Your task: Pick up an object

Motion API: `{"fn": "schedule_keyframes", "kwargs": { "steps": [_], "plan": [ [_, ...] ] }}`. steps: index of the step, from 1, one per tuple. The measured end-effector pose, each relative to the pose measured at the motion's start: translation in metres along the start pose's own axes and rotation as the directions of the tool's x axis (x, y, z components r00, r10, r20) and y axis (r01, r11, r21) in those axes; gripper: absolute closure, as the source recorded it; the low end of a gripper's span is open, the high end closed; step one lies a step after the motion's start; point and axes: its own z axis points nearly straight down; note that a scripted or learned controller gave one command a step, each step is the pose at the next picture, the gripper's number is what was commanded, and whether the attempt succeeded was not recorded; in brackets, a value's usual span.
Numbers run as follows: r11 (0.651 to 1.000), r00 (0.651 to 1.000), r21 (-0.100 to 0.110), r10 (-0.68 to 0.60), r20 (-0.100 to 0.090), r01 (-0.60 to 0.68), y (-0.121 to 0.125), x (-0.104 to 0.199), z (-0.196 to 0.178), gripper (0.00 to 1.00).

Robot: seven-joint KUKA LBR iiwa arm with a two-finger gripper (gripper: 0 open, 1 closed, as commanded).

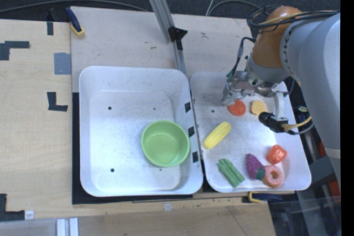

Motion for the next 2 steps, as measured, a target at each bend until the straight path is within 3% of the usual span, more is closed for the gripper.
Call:
{"fn": "schedule_keyframes", "kwargs": {
  "steps": [2],
  "plan": [
    [1.000, 1.000, -0.006, 0.002, 0.000, -0.002, -0.005, -0.012, -0.099, 1.00]
  ]
}}
